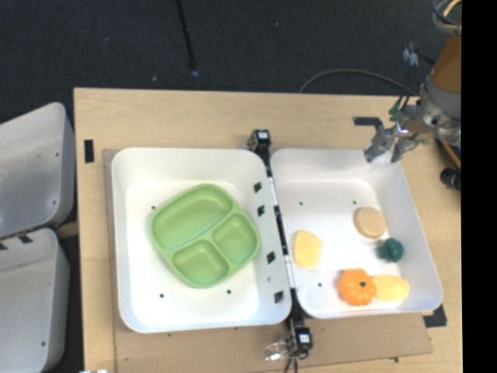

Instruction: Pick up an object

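Tan and round, the biscuit-like piece [370,222] in the right bin [334,179] lies toward the camera from my tool [380,148], whose spread fingers hang empty over the bin's far rim.

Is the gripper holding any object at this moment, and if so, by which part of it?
Nothing is held. The gripper hangs over the far right corner of the right bin, apart from the toys lying nearer the front.

Two white bins [124,208] [411,200]; one green divided tray [204,234]; two yellow pieces [307,249] [390,288]; one orange pumpkin [356,287]; one tan disc [370,222]; one teal ball [390,249].
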`<state>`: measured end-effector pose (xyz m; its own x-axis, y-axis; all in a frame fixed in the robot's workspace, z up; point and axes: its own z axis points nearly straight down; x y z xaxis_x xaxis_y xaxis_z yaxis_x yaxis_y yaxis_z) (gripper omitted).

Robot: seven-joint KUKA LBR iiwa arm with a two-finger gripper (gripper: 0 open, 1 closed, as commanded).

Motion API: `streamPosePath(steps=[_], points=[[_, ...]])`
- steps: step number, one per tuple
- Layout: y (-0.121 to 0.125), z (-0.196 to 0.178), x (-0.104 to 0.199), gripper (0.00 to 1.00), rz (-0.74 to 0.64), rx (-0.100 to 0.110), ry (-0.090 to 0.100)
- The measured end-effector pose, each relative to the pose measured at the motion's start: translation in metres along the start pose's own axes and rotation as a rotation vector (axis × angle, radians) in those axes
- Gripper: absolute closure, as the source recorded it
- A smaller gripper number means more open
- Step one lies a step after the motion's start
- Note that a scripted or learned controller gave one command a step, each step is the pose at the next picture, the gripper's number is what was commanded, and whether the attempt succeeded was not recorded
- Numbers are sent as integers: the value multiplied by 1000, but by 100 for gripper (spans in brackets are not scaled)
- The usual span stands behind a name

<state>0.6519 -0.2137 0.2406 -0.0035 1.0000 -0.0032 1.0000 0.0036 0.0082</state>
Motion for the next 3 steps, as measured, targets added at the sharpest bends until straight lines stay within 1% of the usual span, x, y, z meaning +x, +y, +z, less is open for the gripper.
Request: streamPosePath(steps=[1,2,3], points=[[1,-31,-2,100,-2,2,0],[-20,-33,50,100,-2,8,3],[-31,-38,102,100,-3,7,4]])
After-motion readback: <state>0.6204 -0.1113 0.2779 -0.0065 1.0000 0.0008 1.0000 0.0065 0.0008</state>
